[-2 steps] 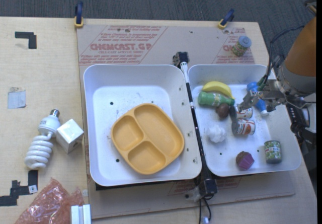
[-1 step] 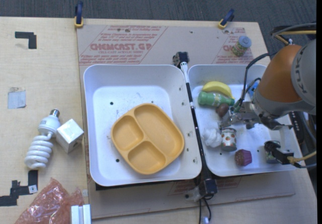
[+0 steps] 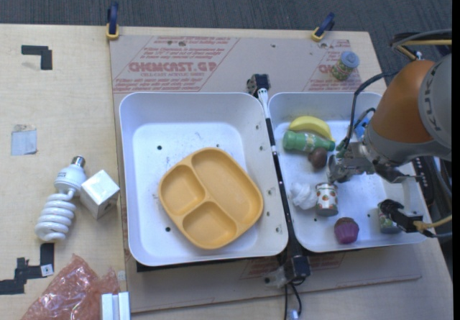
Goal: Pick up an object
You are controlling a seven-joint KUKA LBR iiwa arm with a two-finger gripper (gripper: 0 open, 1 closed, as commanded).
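The right bin (image 3: 298,236) holds a yellow banana (image 3: 310,124), a green bottle (image 3: 307,142) lying on its side, a small brown ball (image 3: 318,159), a crumpled white object (image 3: 303,195), a small patterned can (image 3: 326,199) standing upright and a purple fruit (image 3: 346,230). My gripper (image 3: 337,170) hangs over the middle of this bin, just right of the brown ball and just above the can. I see nothing held in it.
A yellow divided plate (image 3: 210,198) lies in the left bin (image 3: 136,167). On the bench to the left are a spiral light bulb (image 3: 60,201), a white cube (image 3: 100,193) and a red mesh bag (image 3: 72,290). A small jar (image 3: 346,64) stands behind the right bin.
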